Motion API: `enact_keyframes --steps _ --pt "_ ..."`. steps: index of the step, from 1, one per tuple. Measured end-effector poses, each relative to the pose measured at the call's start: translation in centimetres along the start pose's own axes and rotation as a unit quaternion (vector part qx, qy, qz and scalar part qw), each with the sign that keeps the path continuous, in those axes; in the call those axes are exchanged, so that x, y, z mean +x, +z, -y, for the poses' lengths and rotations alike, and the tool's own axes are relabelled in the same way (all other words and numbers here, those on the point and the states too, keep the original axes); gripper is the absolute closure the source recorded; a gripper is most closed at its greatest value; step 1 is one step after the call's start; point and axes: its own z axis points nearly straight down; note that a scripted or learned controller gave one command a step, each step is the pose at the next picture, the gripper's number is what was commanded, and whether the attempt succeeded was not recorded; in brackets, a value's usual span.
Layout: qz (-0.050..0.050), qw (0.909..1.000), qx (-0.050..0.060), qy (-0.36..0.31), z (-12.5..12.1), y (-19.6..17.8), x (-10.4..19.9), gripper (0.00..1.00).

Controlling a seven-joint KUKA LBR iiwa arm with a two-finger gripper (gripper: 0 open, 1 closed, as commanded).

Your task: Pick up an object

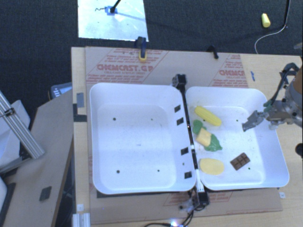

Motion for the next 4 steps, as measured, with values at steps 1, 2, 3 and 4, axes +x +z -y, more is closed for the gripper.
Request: enact_keyframes --steps 1,2,3,4 --pt "0.0 1.0 -0.002 -0.001 -0.1 -1.1 0.0 1.0" --pt "0.001 0.9999 -0.01 -0.003 2.6 -21.4 4.5 1.0" --pt "-0.002 1.0 0.006 -0.003 2.7 -7.2 10.0 1.0" --pt "-0.001 1.0 -0.008 -0.003 2.5 -22.2 14.3 1.0"
